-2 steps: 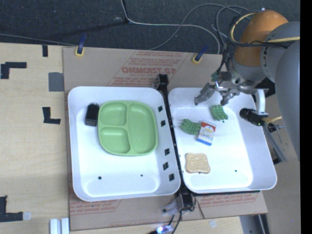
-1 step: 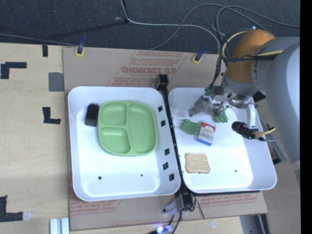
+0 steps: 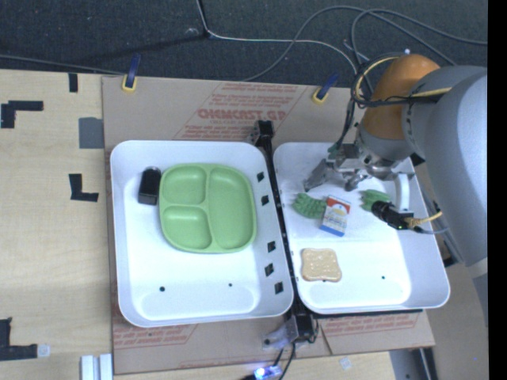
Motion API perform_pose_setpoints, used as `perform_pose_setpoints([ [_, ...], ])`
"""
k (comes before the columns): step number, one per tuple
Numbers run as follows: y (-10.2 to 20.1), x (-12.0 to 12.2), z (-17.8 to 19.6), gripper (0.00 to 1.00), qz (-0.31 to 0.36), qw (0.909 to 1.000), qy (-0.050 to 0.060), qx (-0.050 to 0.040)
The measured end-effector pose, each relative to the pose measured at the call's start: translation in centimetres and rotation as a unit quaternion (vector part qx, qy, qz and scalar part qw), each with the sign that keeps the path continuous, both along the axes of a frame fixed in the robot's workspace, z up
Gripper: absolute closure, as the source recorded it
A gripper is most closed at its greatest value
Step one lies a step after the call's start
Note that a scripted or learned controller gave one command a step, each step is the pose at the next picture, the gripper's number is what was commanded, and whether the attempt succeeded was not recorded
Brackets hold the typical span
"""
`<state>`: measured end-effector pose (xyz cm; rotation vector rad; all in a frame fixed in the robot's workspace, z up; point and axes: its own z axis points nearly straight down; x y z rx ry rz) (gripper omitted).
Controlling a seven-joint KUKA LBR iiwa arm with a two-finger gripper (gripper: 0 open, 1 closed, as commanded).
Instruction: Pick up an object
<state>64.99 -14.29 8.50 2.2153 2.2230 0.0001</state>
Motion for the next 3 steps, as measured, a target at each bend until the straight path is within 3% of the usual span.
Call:
perform_pose_setpoints([
  [1,0.0,0.1,1.1,1.00,0.000,1.0000,-0.001,-0.0002],
  [3,0.7,1.2,10.4,1.00,0.000,1.0000,-0.001,0.0011],
])
